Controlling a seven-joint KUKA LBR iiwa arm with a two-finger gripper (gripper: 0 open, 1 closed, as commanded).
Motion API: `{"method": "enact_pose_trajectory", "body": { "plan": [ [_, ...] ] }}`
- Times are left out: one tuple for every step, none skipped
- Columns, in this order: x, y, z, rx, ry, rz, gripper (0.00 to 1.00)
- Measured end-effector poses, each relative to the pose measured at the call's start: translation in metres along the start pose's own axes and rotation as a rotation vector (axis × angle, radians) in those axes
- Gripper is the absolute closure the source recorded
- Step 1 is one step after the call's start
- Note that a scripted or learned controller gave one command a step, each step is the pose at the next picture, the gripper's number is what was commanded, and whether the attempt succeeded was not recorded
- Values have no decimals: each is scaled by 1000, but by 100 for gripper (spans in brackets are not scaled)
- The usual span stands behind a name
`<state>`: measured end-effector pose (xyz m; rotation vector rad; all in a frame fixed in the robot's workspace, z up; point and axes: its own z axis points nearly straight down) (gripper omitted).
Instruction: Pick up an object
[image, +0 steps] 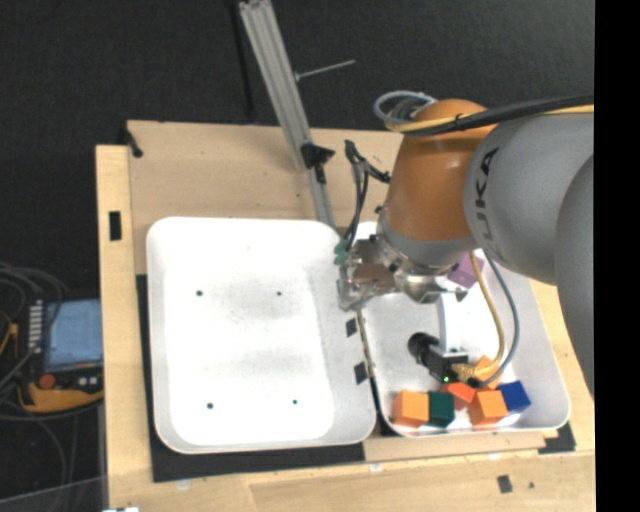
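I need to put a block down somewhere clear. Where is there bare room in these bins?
The left bin is bare from wall to wall. The right bin is crowded: orange block, green block and blue block line its near wall, with the arm above.

A: What is lying at the frame's far left?
B: A blue device (75, 333) with cables (22, 290) is sitting there, beside the counter (118, 300).
A: And up top?
B: A metal rail (285, 95) is slanting downward.

right bin (556, 400): upper part hidden under the arm (520, 160)
purple block (466, 270): mostly covered by the wrist
arm: cut off at the right edge
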<state>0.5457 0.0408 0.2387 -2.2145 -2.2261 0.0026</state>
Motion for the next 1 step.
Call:
{"method": "enact_pose_trajectory", "body": {
  "plan": [
    [44,-37,-8,-1,3,-4,100]
  ]
}}
